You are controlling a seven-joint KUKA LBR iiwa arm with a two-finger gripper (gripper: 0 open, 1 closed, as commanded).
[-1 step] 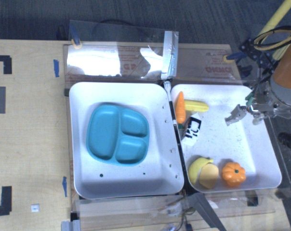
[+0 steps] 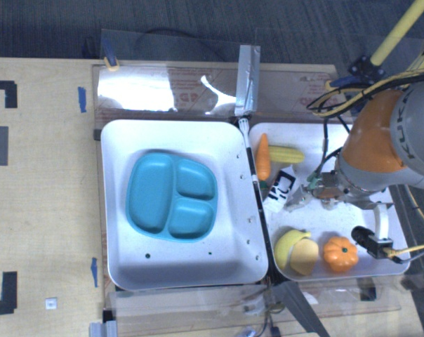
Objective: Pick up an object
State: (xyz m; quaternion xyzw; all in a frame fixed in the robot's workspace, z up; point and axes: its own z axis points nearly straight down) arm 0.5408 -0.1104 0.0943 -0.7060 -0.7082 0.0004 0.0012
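Black-and-white, the printed card (image 2: pixel 281 186) lies flat in the right bin (image 2: pixel 317 129), just beside my end effector (image 2: pixel 301 194), which hangs low at the card's right edge. I cannot tell whether my end effector is apart, together, or clamped on anything; the slant blurs it against the bin floor.

Just above the card, the carrot (image 2: pixel 263 158) lies lengthwise along the bin's left wall, tight to the edge with little room on that side. The yellow piece (image 2: pixel 286 154) lies crosswise beside it, its left end touching or nearly touching the carrot.

Along the near wall sit the yellow-green fruit (image 2: pixel 296 250) and the small orange pumpkin (image 2: pixel 340 253), close together and close to the rim. Between that pair and the card there is a strip of bare white floor. The far right corner of the bin is also bare, though my wrist covers part of it.

Across the shared wall, the left bin (image 2: pixel 121 258) holds a blue divided plate (image 2: pixel 171 195) near its middle, with open white margin all round it. The pale wooden desk (image 2: pixel 36 209) stretches out to the left.
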